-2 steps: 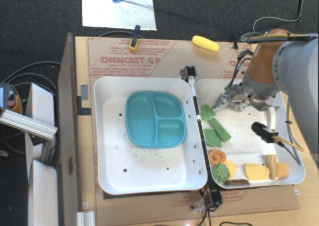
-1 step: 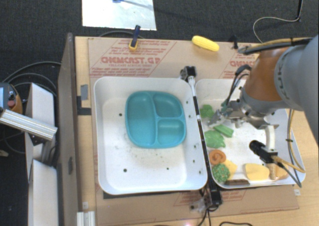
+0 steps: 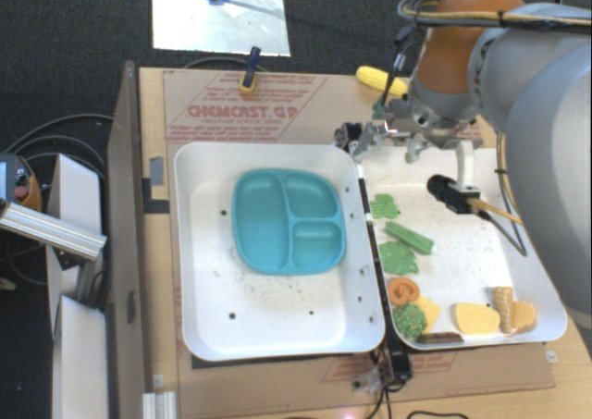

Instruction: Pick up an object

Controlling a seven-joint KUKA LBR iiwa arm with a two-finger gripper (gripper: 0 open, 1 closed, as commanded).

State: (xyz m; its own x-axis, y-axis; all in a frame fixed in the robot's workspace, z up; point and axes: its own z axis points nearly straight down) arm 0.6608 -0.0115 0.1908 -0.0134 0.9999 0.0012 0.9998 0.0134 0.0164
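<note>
The gripper is seen over the upper edge of the right bin; whether it is spread or pressed together cannot be told, and nothing is seen held. Below it, apart from it, green toy pieces, an orange spiral, a yellow wedge and a tan cone are gathered in that bin. A teal divided plate is held by the left bin.

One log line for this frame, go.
gripper: above far-left corner of right bin | left bin: teal divided plate | right bin: toy food pieces, left and near sides
</note>
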